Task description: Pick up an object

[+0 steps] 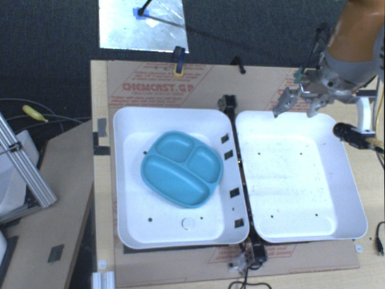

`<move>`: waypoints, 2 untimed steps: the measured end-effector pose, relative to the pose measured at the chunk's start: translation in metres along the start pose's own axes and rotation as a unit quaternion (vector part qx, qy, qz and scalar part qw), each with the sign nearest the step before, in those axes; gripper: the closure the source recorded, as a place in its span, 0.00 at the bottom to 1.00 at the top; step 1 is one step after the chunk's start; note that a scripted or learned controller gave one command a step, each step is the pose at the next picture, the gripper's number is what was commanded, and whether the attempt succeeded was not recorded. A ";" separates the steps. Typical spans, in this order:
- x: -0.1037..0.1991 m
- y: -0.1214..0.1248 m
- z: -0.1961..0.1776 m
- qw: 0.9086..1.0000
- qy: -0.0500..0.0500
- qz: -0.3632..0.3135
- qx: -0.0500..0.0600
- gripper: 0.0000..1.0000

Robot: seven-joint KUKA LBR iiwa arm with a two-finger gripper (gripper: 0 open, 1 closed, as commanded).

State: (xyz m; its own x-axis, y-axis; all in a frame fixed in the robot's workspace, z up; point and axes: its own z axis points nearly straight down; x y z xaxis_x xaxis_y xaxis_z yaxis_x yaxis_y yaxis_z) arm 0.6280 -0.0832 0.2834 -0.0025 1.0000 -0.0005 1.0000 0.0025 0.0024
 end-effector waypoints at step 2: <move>0.148 -0.044 0.099 1.000 0.003 -0.008 0.000 0.00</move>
State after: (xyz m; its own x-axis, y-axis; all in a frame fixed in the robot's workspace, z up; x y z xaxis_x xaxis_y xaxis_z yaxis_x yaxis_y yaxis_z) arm 0.5842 0.0645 0.1840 -0.0180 0.9998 0.0063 0.9998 0.0180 0.0017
